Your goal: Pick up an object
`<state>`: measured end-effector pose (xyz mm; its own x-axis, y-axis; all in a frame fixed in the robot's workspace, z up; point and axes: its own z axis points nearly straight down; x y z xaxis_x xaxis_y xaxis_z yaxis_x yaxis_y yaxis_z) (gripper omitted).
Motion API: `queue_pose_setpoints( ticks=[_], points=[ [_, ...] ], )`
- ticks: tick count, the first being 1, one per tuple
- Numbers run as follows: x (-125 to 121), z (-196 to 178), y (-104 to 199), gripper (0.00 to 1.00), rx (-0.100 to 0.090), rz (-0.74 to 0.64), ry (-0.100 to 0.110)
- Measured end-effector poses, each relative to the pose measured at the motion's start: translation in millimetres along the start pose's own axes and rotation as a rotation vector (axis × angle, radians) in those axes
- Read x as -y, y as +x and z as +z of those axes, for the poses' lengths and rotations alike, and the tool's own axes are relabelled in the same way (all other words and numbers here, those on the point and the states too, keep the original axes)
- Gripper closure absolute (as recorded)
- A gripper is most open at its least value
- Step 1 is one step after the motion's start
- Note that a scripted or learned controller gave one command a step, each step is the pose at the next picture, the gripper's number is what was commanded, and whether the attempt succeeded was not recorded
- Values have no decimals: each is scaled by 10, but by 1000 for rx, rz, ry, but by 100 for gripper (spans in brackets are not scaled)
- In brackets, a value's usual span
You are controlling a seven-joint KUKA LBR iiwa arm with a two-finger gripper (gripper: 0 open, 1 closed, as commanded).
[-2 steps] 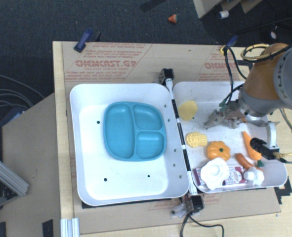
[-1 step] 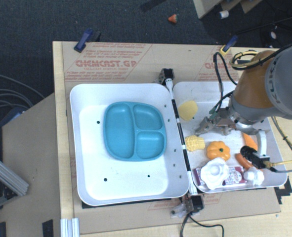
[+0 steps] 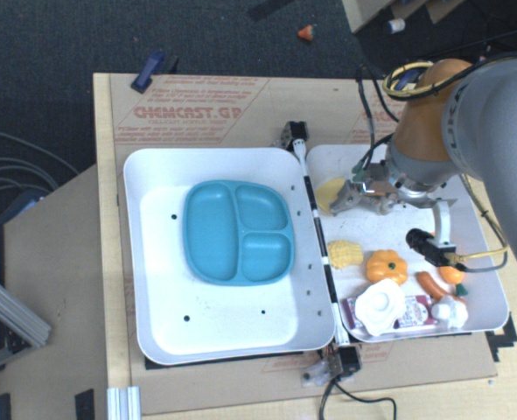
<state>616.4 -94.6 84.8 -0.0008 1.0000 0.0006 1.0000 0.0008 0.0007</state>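
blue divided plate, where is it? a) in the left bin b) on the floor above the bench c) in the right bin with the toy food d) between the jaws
a: the blue divided plate lies flat in the left bin, while the corn and the small pumpkin lie in the right bin, where the gripper is.

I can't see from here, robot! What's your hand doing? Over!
Hand low in the right bin, by the pale yellow toy. Nothing seen held. Corn, little pumpkin, carrot lie nearby. Blue plate sits in the left bin.
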Motion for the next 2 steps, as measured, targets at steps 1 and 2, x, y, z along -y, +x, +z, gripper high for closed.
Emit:
queue_pose_setpoints(
  ticks=[1, 2],
  points=[
    [421, 4, -6, 0, 0, 1, 4],
    [646, 4, -38, 0, -1, 1, 4]
  ],
)
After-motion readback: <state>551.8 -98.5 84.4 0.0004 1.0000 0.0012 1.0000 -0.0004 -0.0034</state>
